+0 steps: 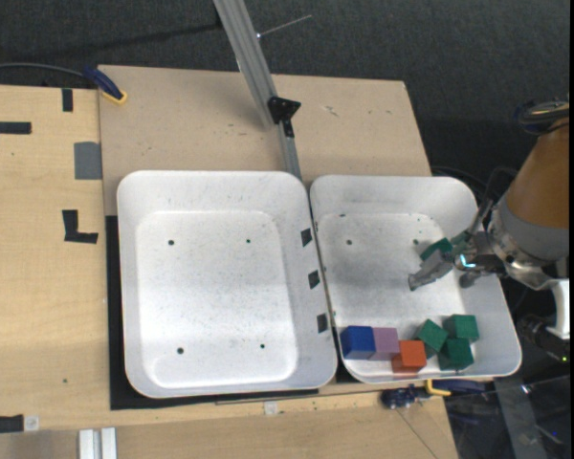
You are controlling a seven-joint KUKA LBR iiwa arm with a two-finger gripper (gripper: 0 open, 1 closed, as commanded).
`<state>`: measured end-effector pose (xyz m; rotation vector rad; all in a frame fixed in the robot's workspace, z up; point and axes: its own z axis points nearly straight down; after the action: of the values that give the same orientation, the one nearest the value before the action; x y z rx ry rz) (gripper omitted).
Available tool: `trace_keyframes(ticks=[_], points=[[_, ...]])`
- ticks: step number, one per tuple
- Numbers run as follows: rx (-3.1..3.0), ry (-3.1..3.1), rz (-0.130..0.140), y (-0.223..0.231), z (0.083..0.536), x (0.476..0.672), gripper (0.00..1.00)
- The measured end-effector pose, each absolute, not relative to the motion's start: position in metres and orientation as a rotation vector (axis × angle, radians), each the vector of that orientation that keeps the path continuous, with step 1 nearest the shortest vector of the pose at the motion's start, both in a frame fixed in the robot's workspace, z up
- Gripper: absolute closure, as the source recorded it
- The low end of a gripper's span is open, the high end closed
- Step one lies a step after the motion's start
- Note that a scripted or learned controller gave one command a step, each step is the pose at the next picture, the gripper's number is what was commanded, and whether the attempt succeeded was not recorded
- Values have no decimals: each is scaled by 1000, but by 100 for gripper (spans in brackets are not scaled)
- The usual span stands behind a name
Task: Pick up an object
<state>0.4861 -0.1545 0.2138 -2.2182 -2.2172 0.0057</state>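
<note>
Light: even, moderately bright, from overhead.
Shadows: soft, faint.
Glare: none on the white bins [215, 191].
Sharpness: slightly soft, grainy.

Beside the two bins [215, 185], which are seen as smooth white plastic speckled with dark flecks, the bench [38, 285] is seen as pale matt wood. Behind them, a brushed metal rail [244, 41] is seen.

**Arm low at the right, fingers slanting left**

The arm [545, 194] comes in from the right edge, its orange band above the grey wrist [517, 256]. The gripper [430, 266] points left and downward from the wrist, its two fingers [426, 277] spread a little apart, one above the other
</note>
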Motion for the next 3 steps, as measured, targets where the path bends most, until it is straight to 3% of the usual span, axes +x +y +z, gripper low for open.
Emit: trace_keyframes(ticks=[1, 3], points=[[-2218, -2222, 1, -154, 216, 487, 0], [-2216, -2216, 8, -161, 104, 487, 0]])
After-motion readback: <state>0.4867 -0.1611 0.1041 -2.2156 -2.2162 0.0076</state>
